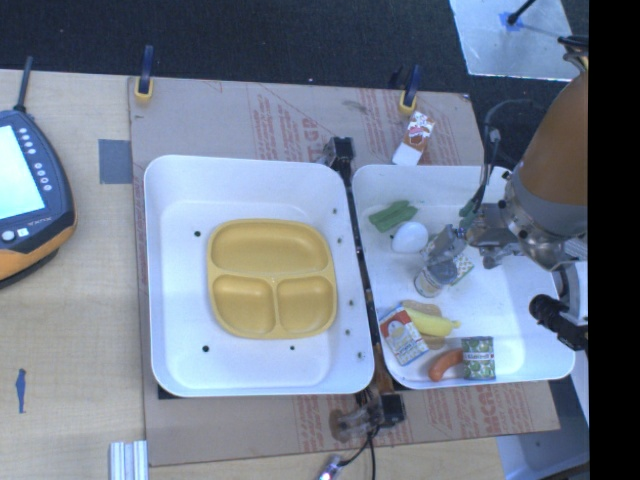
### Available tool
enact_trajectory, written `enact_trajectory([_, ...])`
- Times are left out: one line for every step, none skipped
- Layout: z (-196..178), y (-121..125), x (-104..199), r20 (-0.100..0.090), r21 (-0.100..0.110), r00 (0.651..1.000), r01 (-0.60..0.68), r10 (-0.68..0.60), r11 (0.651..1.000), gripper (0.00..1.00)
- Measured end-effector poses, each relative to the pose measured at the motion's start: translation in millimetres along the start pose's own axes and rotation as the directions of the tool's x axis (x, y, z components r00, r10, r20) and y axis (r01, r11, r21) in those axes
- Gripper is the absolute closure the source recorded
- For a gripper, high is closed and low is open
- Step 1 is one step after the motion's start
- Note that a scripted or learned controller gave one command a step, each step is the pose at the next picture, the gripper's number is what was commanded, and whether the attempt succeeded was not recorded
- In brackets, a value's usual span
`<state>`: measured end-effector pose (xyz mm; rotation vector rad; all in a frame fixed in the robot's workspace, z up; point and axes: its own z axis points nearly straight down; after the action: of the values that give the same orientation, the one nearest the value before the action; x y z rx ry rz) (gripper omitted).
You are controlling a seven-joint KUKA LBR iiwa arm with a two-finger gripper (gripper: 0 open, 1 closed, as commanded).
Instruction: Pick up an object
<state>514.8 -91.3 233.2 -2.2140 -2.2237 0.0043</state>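
Green can [478, 358]: sits at the near edge of the right bin [520, 373], hard against the wall; risk is that fingers coming down here strike the rim before they close.
Orange piece [445, 364]: lies just beside the can, touching or nearly so; a grab at either one probably drags the other.
Red-and-white carton [402, 336]: lies flat near the divider between the bins, its edge under or against the yellow banana-like piece [432, 322]; a flat, thin thing offers little for the fingers to bite.
Yellow tray [271, 276]: rests alone in the left bin [160, 268], well apart from the arm; not in play.
Gripper [447, 260]: hangs over the middle of the right bin, right on a small clear or silvery item [438, 274]; whether the fingers are apart, together or clamped on it, I cannot tell, as the spot is blurred.
Main risk: if the item is shiny and rounded, it probably slips or tips out on lifting.
White egg-like object [409, 237]: just beyond the gripper, near enough to be knocked and roll.
Green piece [392, 215]: farther back, apart from the rest.
Small packet [415, 136]: lies outside the bin on the bench [230, 118], out of reach of this try.
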Motion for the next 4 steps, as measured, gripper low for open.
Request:
enact_trajectory([101,54,-30,0.002,0.003,1.0,0.002,-0.002,1.0,0.0])
enact_trajectory([138,66,-44,0.003,-0.003,1.0,0.001,-0.001,1.0,0.0])
enact_trajectory([127,67,-47,0.008,-0.004,1.0,0.004,-0.004,1.0,1.0])
enact_trajectory([127,67,-47,0.009,-0.004,1.0,0.005,-0.004,1.0,0.0])
